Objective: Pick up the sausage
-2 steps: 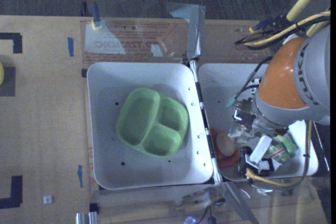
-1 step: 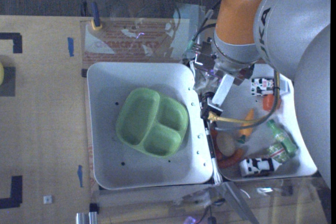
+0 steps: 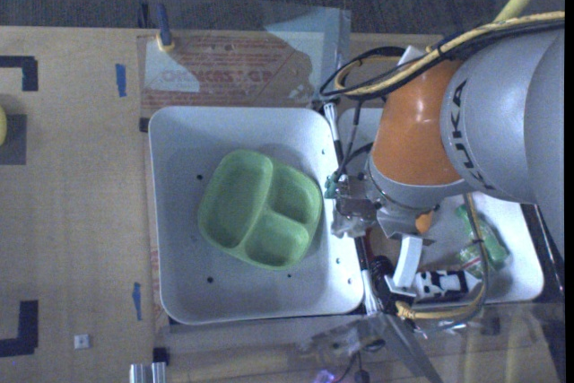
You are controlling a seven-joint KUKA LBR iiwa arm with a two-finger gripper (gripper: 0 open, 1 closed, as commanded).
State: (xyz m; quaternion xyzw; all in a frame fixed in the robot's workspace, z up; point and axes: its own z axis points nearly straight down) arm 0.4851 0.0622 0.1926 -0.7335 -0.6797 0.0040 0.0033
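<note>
My arm (image 3: 448,130) reaches in from the right and hangs low over the right bin (image 3: 525,282), covering most of its floor. The gripper (image 3: 401,239) sits under the orange-banded wrist, near the bin's left wall. A small orange-brown piece (image 3: 424,218) peeks out beside the wrist; I cannot tell whether it is the sausage. A green packet-like item (image 3: 481,238) lies to the right of the gripper on the bin floor.
A green divided plate (image 3: 260,209) lies in the middle of the left bin (image 3: 179,157). The wall between the two bins (image 3: 345,193) runs just left of the gripper. A cardboard sheet (image 3: 224,72) lies behind the left bin.
</note>
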